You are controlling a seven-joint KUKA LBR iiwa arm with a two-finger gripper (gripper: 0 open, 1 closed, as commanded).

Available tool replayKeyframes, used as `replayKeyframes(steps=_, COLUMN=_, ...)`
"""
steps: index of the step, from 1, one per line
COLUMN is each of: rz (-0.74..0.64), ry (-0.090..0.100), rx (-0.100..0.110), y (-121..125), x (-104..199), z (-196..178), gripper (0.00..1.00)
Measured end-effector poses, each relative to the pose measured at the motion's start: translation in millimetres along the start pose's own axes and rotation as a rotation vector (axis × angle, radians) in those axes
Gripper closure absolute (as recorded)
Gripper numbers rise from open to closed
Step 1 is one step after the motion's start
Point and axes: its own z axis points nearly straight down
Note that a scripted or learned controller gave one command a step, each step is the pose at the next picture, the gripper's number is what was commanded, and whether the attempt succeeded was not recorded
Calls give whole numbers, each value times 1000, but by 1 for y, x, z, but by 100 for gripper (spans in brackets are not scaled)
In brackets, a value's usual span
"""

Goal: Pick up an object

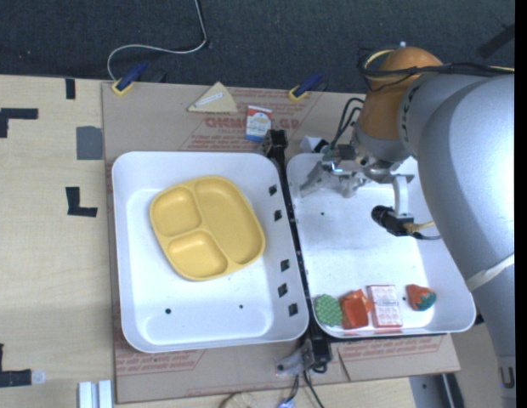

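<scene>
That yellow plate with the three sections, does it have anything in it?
Empty. The yellow plate lies flat in the left bin, and all three of its compartments show bare yellow, with nothing resting in them.

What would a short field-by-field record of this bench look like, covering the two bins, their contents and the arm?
left bin: holds a yellow divided plate with three compartments
right bin: small items lined along its near edge
items, left to right: green piece, orange-red piece, red-and-white packet, small red-and-green piece
arm: reaches in from the right, over the right bin's far end
gripper: above the far part of the right bin, away from the items
behind bins: small red-and-white carton
</scene>
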Motion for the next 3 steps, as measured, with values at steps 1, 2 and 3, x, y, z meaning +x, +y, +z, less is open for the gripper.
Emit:
replayKeyframes(steps=1, rz=-1, ry=-2, rx=0, y=0, x=0, z=-10, gripper=100)
replayKeyframes(steps=2, rz=1, ry=3, rx=2, y=-81, x=15, z=-99, gripper=100)
replayKeyframes(steps=3, rz=0, ry=3, rx=2, y=-86, x=46, z=-133, gripper=100)
